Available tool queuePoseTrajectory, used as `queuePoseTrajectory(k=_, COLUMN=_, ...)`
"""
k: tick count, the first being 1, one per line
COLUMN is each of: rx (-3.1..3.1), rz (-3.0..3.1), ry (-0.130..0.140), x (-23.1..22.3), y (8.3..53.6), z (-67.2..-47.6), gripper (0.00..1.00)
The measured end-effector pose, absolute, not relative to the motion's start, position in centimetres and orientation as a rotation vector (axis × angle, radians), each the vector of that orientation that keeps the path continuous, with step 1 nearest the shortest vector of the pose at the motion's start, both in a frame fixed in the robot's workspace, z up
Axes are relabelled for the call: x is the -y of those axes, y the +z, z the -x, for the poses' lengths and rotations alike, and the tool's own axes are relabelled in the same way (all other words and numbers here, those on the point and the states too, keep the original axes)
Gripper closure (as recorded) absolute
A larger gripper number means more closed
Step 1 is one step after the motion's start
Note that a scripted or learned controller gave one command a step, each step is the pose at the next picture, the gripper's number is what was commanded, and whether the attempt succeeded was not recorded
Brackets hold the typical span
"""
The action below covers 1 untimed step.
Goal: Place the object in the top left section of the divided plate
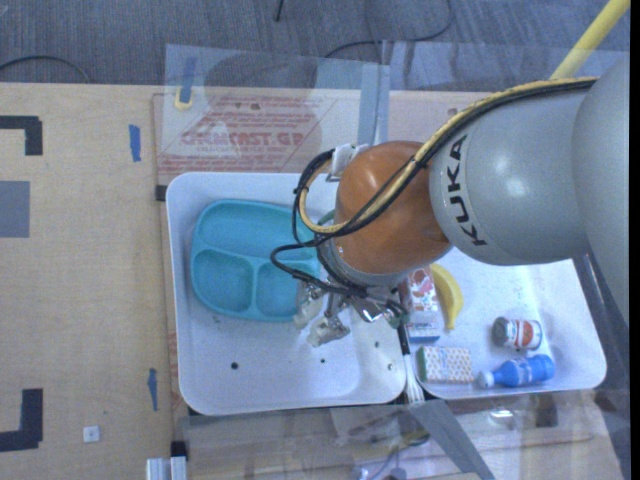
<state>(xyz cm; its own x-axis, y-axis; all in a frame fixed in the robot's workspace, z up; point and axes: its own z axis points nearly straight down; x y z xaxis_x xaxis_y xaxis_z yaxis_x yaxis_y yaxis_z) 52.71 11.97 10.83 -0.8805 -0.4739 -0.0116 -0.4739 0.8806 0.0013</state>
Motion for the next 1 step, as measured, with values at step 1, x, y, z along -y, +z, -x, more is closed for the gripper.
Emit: queuePoseTrajectory(k=1, rx=-3.004, rz=0.853, ry=0.002, x=-16.41, y=9.20, z=-50.53, gripper=1.00)
